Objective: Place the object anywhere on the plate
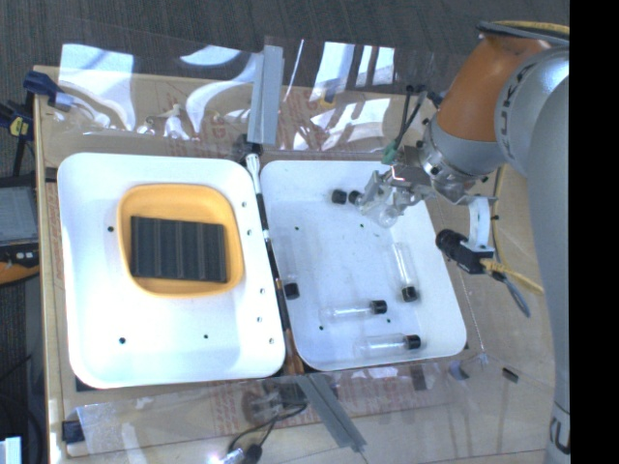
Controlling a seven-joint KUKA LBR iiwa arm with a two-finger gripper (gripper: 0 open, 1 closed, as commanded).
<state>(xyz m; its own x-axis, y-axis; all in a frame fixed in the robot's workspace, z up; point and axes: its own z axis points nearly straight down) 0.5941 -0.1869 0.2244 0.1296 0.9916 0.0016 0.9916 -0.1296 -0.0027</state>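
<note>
Gripper point(384, 193) low in right bin's point(319, 346) far corner over a clear tube point(350, 197), probably for pickup; grip can't tell; yellow plate point(145, 206) left awaits

Arm point(513, 85): cut off by right edge, upper links out of frame.
Pincer point(385, 193): small, see-through glare round it; fingers' state can't be told, nor whether anything's between them.
Tube by pincer point(353, 198): clear body nearly lost vs white bin point(440, 307); only black cap reads.
Other tubes point(387, 342): outlines faint, contents too small to tell.
Table point(145, 423): front edge & bottom-left corner cropped; back under glare.
</note>
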